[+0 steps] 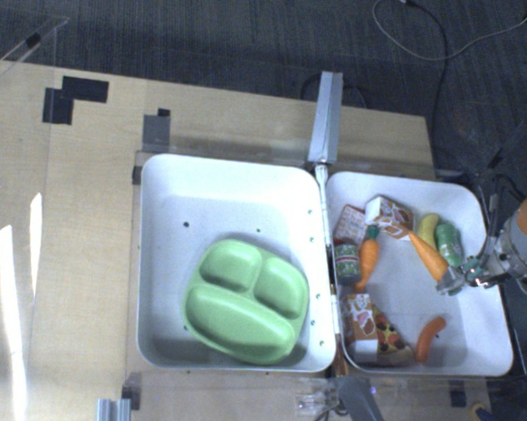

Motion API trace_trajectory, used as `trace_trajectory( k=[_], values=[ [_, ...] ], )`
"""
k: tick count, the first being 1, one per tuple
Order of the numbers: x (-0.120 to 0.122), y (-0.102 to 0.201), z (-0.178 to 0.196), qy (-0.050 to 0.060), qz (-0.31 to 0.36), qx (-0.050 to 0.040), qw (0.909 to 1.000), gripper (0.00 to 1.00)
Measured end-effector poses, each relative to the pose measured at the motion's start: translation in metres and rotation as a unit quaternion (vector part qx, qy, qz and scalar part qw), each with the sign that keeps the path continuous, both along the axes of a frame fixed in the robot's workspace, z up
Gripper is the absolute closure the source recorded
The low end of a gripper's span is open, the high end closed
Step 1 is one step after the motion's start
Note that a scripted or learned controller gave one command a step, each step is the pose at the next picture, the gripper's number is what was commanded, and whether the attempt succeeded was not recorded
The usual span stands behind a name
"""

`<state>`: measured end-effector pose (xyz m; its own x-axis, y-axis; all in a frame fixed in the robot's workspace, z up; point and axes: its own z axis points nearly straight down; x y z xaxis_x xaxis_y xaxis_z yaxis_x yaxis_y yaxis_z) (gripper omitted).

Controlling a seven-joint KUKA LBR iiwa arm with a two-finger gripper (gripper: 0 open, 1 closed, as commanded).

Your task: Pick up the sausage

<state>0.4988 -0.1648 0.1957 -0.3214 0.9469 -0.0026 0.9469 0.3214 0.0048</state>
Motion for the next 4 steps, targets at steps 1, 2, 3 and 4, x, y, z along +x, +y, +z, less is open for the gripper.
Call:
trace_trajectory(
  k=[1, 2, 3, 4],
  values=[
    [0.0, 0.0, 0.0, 0.0, 0.0, 0.0, 1.0, 0.0],
    [-0.011, -0.017, -0.083, 0.001, 0.069, 0.0002, 0.9976, 0.0],
    [-0.008, -0.04, -0.108, -0.002, 0.083, 0.0004, 0.9965, 0.0],
    [-0.004, -0.04, -0.097, -0.006, 0.083, -0.0008, 0.9965, 1.0]
  ],
)
